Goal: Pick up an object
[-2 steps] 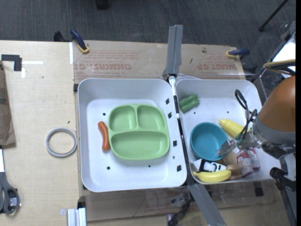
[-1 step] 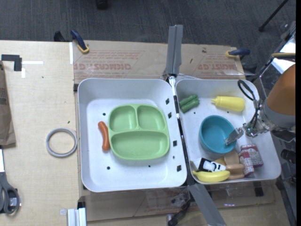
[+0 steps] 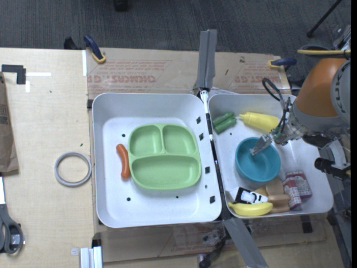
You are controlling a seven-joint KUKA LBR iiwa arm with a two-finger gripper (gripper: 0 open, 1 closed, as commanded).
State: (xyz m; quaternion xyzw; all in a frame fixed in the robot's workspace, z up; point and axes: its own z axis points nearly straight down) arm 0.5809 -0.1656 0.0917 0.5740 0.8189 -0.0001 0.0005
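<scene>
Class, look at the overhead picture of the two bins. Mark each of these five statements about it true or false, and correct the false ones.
1. The green tray lies in the left bin. True.
2. The orange sausage lies inside one of the tray's compartments. False: it lies on the bin floor, beside the tray's left edge.
3. The end effector is over the blue bowl in the right bin. True.
4. The blue bowl has a banana in it. False: the banana lies at the near edge of the right bin, outside the bowl.
5. The tape ring sits in the left bin. False: it lies on the bench, left of that bin.
</scene>
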